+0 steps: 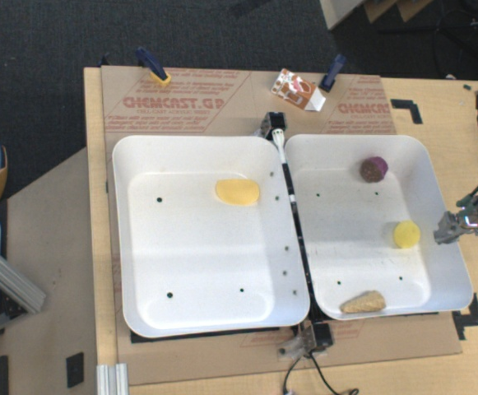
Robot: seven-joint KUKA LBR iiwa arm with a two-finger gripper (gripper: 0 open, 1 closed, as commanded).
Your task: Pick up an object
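At the frame's right edge the claw (457, 225), its finger state impossible to tell, sits over the right bin's (337, 151) rim, with the yellow ball (406, 234) just left of it, the nearest pick.

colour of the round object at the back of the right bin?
Dark purple ball, seen in the camera view.

My one camera is fixed above the brown cardboard-topped bench (222, 97), looking down at a slant. It takes in both shallow white plastic bins (132, 220) side by side, far enough off to show dark floor beyond the bench's far and left edges.
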